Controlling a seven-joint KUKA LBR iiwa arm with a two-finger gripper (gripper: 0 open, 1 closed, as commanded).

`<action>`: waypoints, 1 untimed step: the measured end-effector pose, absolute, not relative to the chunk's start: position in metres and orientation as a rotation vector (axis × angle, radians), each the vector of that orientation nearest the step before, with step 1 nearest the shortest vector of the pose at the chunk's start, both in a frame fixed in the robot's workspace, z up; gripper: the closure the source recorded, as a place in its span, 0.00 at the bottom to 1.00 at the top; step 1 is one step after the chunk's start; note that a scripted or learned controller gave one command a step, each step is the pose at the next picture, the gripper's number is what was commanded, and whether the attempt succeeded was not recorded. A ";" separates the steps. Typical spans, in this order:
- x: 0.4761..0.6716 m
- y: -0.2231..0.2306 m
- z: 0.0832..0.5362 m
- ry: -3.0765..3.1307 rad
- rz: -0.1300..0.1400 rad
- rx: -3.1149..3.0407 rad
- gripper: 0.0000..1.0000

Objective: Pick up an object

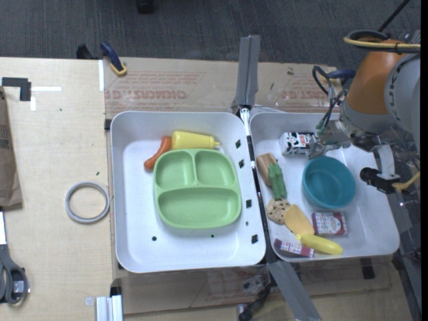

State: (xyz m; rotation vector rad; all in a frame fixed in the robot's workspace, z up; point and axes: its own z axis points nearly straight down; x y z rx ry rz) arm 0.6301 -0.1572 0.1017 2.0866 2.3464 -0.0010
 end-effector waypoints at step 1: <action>0.630 -0.157 0.102 2.346 -0.001 2.087 0.00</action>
